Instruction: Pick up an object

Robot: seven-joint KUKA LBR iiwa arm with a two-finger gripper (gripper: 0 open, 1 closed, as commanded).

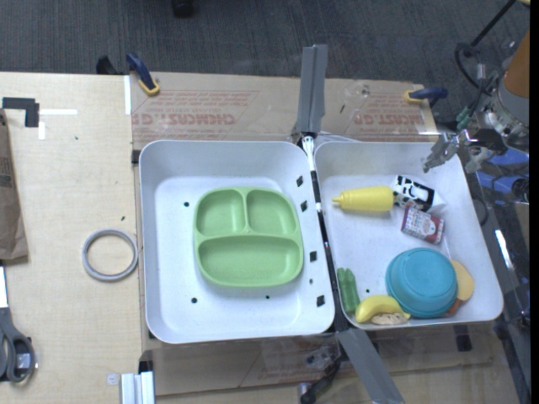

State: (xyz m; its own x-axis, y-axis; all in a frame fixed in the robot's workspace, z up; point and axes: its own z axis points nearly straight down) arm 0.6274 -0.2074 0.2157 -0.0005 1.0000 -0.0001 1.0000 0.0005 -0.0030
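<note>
you see the objects to pick in the right bin (484, 251), in the right half of the frame. the yellow mustard bottle (365, 199) lies on its side in the upper part of this bin, its tip toward the left. just beside it on the right there is a small black and white item (414, 192), and under that a small pink packet (422, 224). lower in the bin the blue bowl (422, 282) is upside down and it covers part of an orange-yellow piece (464, 279) at its right side. a banana (376, 308) lies at the lower left of the bowl, touching a beige piece (388, 318). a green pod (347, 289) lies along the left wall of the bin.

the gripper (438, 155) is at the upper right of the frame, above the upper right corner of the right bin, well apart from all objects. nothing is between its fingers; if they are spread or closed, you cannot tell at this size.

in the left bin (160, 225), in the centre of the frame, a green divided plate (248, 236) lies flat. at the left of the frame, on the bench (59, 175), you see a ring of tape (110, 254), and scissors (15, 356) at the lower left corner. two clamps, one blue and yellow (143, 73), hold the cardboard (219, 112) behind the bins.
</note>
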